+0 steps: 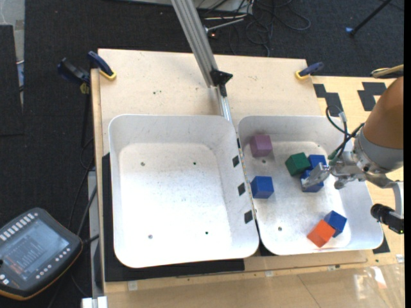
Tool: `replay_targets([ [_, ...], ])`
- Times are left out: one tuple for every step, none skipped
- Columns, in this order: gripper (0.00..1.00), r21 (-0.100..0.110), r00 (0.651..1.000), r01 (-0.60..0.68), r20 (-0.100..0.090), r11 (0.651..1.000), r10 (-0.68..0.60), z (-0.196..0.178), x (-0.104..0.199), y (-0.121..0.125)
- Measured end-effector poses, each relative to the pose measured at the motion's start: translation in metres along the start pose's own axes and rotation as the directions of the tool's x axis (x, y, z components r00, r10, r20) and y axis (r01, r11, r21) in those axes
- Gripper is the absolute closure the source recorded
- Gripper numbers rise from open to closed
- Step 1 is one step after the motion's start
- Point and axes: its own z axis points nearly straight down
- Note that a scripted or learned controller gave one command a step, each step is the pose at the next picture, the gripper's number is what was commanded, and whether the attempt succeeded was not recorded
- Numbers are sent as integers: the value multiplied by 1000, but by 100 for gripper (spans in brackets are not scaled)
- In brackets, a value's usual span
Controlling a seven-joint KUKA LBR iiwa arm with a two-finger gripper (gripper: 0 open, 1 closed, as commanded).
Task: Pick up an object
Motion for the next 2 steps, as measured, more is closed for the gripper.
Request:
replay_targets([
  [0, 1, 1000, 1, -1, 1000, -1, 64, 2, 1],
  [0, -4, 1000, 1, 1, 1000, -1, 66, 2, 1],
])
